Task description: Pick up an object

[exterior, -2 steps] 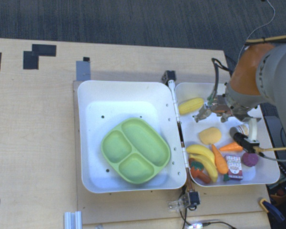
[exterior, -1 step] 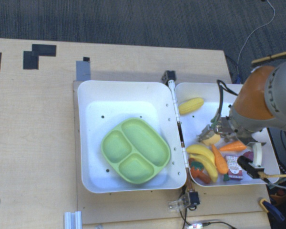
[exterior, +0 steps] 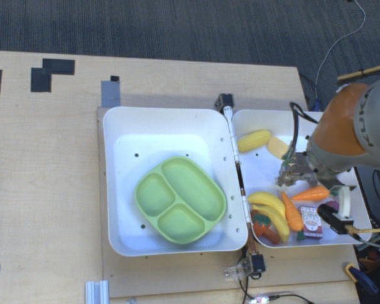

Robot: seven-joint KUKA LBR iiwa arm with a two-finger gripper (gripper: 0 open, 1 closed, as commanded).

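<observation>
Below, a wooden bench (exterior: 44, 189) (dark carpet (exterior: 177, 18) behind) bears bins (exterior: 111, 170).

Light: bright, even, from overhead.
Shadows: soft (faint inside the white bins (exterior: 114, 189)).
Sharpness: slightly soft; arm (exterior: 354, 128) mildly blurred.

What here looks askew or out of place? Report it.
The green divided plate lies turned at an angle to the left bin walls, not squared to them. In the right bin, the banana, carrots and other toy foods lie heaped together at the near end. Nothing looks spilled or damaged.
</observation>
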